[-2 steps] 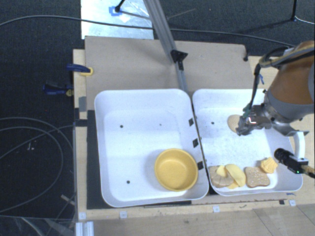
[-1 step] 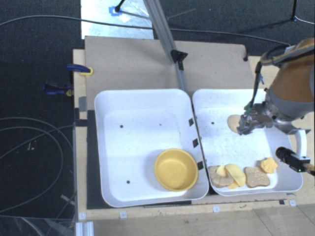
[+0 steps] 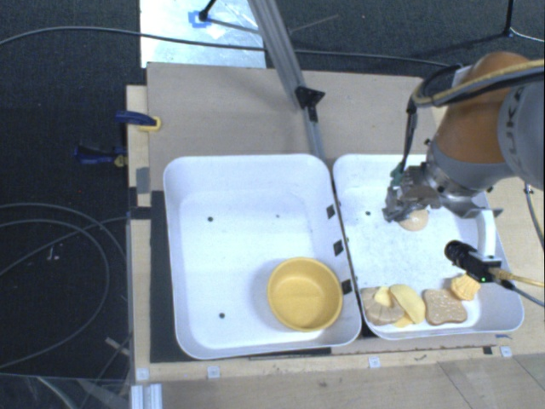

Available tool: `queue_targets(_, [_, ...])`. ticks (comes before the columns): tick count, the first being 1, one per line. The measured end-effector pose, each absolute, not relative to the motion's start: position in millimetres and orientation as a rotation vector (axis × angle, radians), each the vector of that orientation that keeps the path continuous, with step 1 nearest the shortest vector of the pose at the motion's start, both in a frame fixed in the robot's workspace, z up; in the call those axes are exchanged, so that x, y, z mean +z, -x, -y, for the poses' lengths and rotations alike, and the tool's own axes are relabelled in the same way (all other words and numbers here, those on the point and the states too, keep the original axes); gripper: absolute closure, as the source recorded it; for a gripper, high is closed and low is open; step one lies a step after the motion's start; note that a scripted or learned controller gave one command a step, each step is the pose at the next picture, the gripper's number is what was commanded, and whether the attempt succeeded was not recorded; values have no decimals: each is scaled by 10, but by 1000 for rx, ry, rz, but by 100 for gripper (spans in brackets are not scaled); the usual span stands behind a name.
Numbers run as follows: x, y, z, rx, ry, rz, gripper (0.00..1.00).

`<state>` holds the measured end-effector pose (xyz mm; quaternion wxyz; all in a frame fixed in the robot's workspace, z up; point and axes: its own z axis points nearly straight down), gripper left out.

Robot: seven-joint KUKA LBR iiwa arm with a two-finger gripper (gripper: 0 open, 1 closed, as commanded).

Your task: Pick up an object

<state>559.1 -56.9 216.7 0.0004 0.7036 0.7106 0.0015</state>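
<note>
Camera view, contents listed by size. Counter: tan board carrying two shallow white bins side by side, dark floor with cables around it. Left bin: holds one yellow bowl, upright, near its front right corner. Right bin: holds several small food items. Arm: grey with an orange section, entering from the right and reaching down over the back half of the right bin. Metal pole: slanting from the top of the frame down to the back edge where the bins meet. Claw: low over the right bin, directly against a small pale round piece that shows just beneath and to its right; whether the piece sits between the fingers, or how far they are spread, cannot be told. Bread slice: flat at the front of the right bin. Banana-like yellow piece: beside the slice, resting against a tan item. Orange-yellow chunk: near the front right corner, just below a black fitting on the arm.
</note>
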Motion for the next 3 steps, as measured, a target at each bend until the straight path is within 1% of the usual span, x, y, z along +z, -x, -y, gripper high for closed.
queue_targets(2, [2313,-6119,-231,7,-2209,-2231,100])
queue_targets(3, [2382,-6383,-794,8,-2208,-2233,100])
